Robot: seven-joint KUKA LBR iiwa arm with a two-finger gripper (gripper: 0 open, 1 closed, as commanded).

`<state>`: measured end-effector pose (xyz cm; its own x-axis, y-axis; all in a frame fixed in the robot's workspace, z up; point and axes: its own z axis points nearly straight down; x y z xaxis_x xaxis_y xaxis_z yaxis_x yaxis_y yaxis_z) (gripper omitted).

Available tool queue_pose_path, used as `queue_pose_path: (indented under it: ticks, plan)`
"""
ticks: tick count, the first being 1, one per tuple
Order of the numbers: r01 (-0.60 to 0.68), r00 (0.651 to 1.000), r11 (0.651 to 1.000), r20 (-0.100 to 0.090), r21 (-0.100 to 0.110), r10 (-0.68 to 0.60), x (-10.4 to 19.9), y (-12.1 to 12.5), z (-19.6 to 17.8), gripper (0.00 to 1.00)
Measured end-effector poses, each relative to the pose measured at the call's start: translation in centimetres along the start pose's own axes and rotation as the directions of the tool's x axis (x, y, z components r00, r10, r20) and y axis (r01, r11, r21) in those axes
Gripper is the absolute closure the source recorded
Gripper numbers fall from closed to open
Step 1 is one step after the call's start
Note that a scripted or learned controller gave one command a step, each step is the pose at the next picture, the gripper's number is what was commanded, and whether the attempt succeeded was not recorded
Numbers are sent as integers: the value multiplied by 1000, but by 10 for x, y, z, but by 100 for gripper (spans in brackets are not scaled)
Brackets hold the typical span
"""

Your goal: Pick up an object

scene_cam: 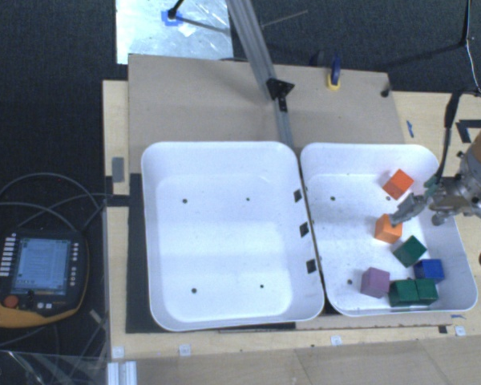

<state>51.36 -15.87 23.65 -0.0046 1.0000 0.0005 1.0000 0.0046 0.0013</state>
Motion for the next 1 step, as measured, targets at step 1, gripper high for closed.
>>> queue_pose_path:
  ticks: [1]
  plan:
    - [-1, 1000, 1000, 0, -1, 1, 0, 0, 0, 0]
